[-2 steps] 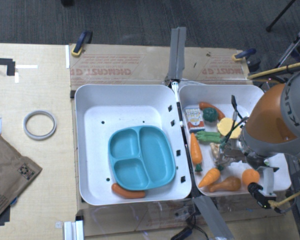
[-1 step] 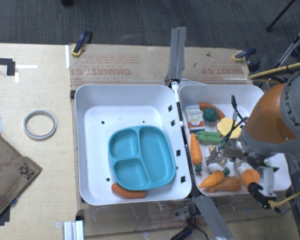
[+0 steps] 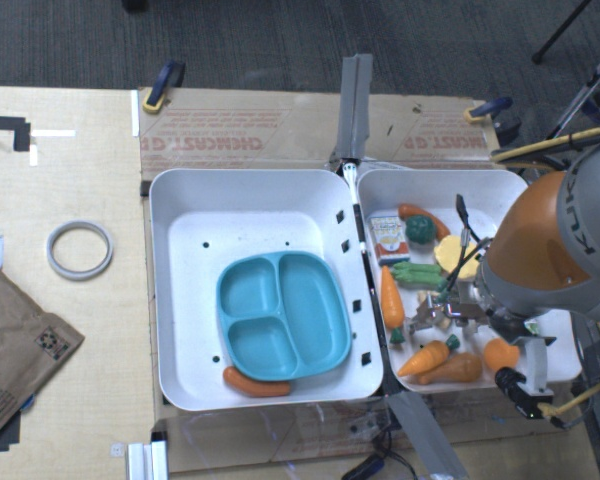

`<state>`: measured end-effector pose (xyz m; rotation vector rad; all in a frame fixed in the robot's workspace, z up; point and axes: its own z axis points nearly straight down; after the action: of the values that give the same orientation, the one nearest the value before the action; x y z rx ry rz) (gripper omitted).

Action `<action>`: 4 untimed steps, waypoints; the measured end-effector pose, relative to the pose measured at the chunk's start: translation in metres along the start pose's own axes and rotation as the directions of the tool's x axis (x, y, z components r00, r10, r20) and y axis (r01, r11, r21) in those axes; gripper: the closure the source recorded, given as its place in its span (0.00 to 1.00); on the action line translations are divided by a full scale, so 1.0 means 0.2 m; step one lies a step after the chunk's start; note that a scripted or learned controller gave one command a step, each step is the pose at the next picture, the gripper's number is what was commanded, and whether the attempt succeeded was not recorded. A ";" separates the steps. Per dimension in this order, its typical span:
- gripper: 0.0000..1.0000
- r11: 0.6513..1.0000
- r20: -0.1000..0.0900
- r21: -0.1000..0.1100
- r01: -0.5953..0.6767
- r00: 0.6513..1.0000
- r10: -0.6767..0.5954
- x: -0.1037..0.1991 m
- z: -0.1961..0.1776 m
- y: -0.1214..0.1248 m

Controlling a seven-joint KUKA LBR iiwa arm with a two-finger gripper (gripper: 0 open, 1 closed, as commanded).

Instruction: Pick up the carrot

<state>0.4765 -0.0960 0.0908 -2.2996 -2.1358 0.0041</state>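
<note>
Carrot: several carrot-shaped toys lie in the right bin (image 3: 570,353); the likeliest target is the small carrot (image 3: 424,358) near the bin's front edge, lying on its side with the thick end toward the gripper.
Handling: my judgement is a light, stiff plastic toy, smooth and tapered, so it may squirt out of a pinch near the tip (better to close across the thick middle).
Gripper (image 3: 442,314): low in the right bin, just behind the small carrot, amid the clutter.
Fingers: I cannot tell whether they are spread or pressed together; the metal parts blur into the toys.
Relation: the carrot lies just toward the front edge from the gripper, close beside it; contact is unclear.
Neighbours: a long carrot (image 3: 391,300) along the bin's left wall, a brownish piece (image 3: 460,369) touching the small carrot.
Left bin (image 3: 180,268): a blue divided plate (image 3: 282,314), a sausage-like toy (image 3: 257,383) at its front.
</note>
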 end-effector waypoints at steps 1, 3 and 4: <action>0.00 0.986 0.003 -0.003 0.166 0.986 -0.166 -0.37 -0.64 0.03; 0.00 0.966 0.000 0.000 0.259 0.966 -0.259 0.00 -0.04 0.00; 0.00 0.936 0.002 -0.002 0.352 0.936 -0.352 -0.55 -0.31 0.04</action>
<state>0.4775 -0.2068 0.1520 -1.8824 -2.5144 0.0017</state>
